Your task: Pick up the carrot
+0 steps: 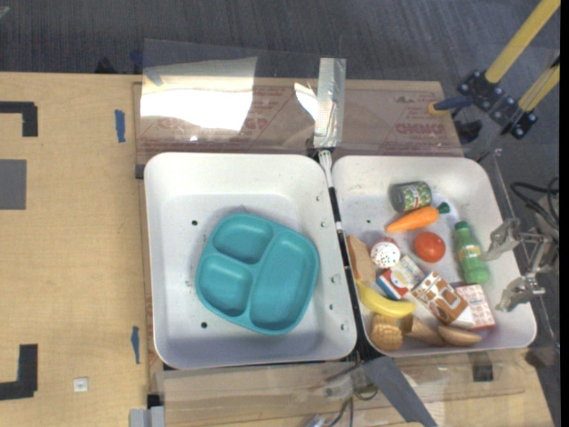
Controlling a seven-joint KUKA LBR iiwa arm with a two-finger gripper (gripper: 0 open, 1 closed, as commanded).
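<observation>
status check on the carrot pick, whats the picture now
Carrot lying in right bin, untouched. Green can touching it above, tomato just below. Teal tray in left bin.

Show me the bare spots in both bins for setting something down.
Left bin: bare floor all around the teal tray, widest along the far edge. Right bin: a bare patch in the far-left corner, beside the can and carrot. Its near half is crowded.

The banana (384, 301) partly hides a small carton (396, 283); the can (412, 194) label is too small to read.
</observation>
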